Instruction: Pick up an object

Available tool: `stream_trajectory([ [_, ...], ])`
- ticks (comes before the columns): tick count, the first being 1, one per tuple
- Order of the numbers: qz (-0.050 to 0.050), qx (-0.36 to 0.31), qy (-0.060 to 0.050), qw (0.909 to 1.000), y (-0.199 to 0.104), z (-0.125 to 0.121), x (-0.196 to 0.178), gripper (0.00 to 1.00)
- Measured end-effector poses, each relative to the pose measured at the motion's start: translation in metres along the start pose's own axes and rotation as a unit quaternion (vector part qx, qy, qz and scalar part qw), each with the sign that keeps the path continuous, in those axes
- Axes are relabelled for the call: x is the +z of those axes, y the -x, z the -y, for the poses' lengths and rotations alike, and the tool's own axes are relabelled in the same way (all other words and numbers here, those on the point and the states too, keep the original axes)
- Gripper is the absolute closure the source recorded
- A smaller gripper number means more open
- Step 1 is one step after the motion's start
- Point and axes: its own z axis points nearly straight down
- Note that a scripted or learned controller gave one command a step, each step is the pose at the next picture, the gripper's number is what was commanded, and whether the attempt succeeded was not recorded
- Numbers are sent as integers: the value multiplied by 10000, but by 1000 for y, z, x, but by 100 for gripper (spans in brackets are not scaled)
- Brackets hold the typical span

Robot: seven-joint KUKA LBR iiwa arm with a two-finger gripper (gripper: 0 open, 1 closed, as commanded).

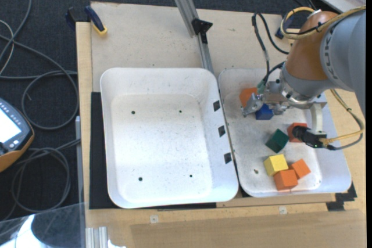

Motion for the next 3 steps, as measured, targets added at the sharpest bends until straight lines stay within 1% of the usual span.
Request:
stream_trajectory([
  [1, -3, -10, 48, 10000, -1, -3, -14, 100],
  [2, -25, -15, -25, 10000, -1, -11, -77, 100],
  [3, -28, -16, -43, 10000, -1, -12, -94, 100],
])
